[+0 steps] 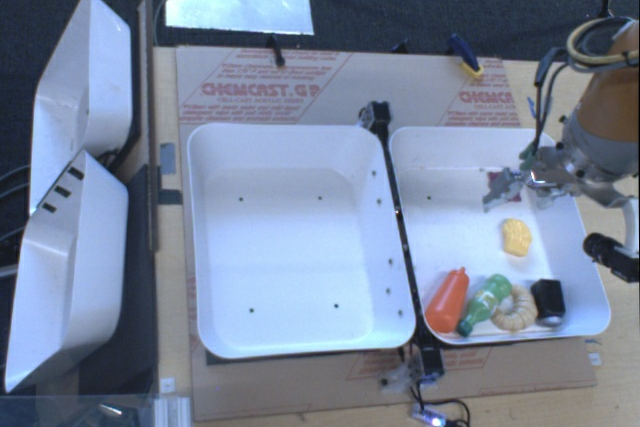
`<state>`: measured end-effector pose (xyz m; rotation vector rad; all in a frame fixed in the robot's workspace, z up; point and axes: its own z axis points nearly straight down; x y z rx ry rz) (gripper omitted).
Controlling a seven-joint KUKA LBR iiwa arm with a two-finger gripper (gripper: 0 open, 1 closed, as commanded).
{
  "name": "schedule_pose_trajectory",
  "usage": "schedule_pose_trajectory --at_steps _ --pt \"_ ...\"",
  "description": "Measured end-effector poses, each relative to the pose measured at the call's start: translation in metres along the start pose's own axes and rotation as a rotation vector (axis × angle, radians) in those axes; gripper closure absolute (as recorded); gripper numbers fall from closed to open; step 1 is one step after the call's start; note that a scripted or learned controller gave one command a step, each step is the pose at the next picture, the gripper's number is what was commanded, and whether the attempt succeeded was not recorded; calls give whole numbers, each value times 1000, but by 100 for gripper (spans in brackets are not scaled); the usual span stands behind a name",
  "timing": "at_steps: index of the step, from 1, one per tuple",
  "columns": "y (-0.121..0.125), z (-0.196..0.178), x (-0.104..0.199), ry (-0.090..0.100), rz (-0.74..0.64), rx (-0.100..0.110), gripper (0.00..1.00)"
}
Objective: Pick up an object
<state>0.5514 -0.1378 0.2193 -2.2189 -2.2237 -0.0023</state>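
Your bench (pixel 330 75) carries two white bins side by side. The left bin (pixel 290 235) holds nothing the task calls for. The right bin (pixel 450 215) holds every candidate object: an orange bottle (pixel 448 300), a green bottle (pixel 485 303), a beige ring (pixel 516 308) and a small black block (pixel 548 298) clustered along the near wall, with a yellow piece (pixel 516 237) lying apart toward the middle. Your arm (pixel 605 115) reaches over the right bin's far right portion, and the hand (pixel 510 183) hangs above bare bin floor, near the yellow piece but not touching it. Its state cannot be told from this view; nothing shows in its grip. In my judgement the pick is not yet made: approach, descent, closure and lift all remain.
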Motion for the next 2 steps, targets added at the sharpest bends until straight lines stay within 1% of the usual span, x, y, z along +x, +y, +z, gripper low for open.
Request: schedule_pose_trajectory --at_steps 1,2 --pt "22 61 -60 0 6 5 0" --pt "76 55 -69 -2 1 -2 0"
